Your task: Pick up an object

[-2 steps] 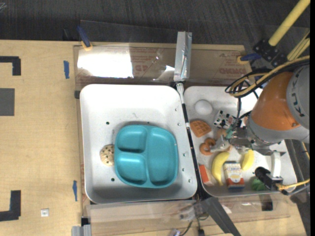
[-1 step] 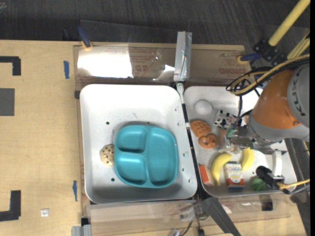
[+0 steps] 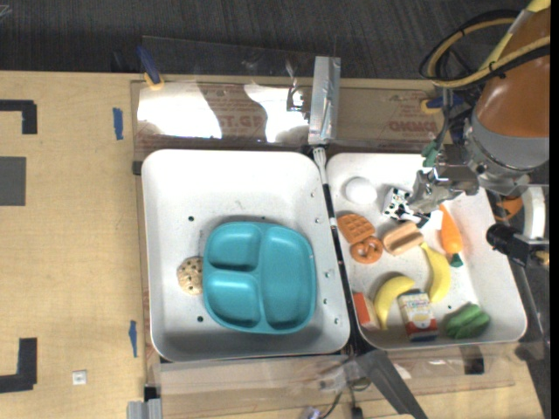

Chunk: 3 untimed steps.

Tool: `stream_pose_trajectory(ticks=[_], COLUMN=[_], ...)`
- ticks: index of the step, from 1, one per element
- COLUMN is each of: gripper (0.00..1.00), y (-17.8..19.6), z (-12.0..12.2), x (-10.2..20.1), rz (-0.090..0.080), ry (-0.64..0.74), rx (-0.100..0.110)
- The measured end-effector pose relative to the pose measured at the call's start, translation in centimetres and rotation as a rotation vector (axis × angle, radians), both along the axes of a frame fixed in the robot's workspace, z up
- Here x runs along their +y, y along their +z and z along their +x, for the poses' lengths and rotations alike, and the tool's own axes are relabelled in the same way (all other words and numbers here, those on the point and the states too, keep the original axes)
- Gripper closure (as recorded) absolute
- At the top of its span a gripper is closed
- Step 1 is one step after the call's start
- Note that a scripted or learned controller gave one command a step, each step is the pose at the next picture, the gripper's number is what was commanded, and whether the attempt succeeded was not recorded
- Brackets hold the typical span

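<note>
The arm (image 3: 515, 103) is cut off by the right and top edges. The gripper (image 3: 425, 188) hides part of a small black-and-white object (image 3: 397, 203), too small to identify. A red item (image 3: 361, 310) lies partly under a banana (image 3: 389, 293).

The bench (image 3: 61, 234) bears two white bins (image 3: 175, 177) side by side.

My arm (image 3: 515, 103) comes in from the right, its orange band showing above the grey wrist, with black and yellow cables looping behind it. I bend downward at the wrist, and my gripper (image 3: 425, 192) hangs low at the end, pointing down and slightly left.
</note>
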<state>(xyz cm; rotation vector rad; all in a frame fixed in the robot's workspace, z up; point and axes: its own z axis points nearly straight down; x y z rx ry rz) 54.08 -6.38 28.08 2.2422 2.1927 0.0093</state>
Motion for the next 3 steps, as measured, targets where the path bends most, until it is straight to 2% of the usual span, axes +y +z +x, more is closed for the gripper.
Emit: stream_pose_trajectory(ticks=[1, 2, 3], gripper=[1.00, 1.00, 0.00], y=[0.6, -11.5, -11.2], z=[1.8, 1.9, 2.1], x=[0.9, -6.0, -5.8], rz=[-0.003, -0.001, -0.002], ry=[0.260, 0.265, 0.268], rx=[0.004, 0.015, 0.007])
